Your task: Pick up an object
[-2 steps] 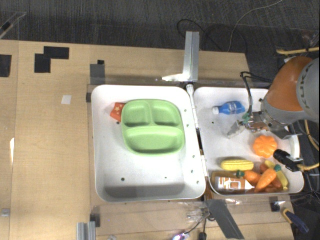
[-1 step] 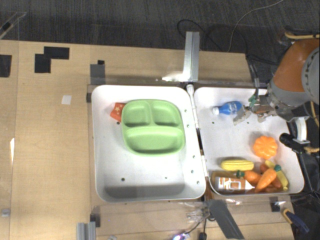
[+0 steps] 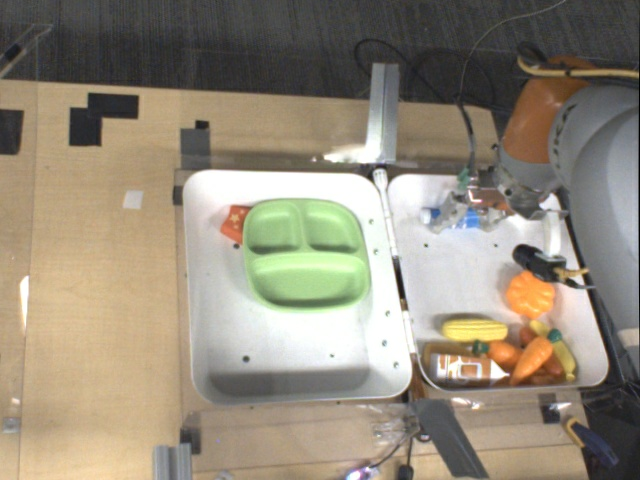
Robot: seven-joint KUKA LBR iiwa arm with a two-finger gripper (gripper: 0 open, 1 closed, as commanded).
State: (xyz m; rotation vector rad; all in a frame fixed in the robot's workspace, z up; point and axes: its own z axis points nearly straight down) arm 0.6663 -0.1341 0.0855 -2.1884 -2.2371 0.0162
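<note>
Two white bins sit side by side. The gripper (image 3: 470,208) hovers in the right bin (image 3: 450,278), its state impossible to tell.

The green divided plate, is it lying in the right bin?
No, the green divided plate lies in the left bin, while the right bin holds the toy food.
</note>
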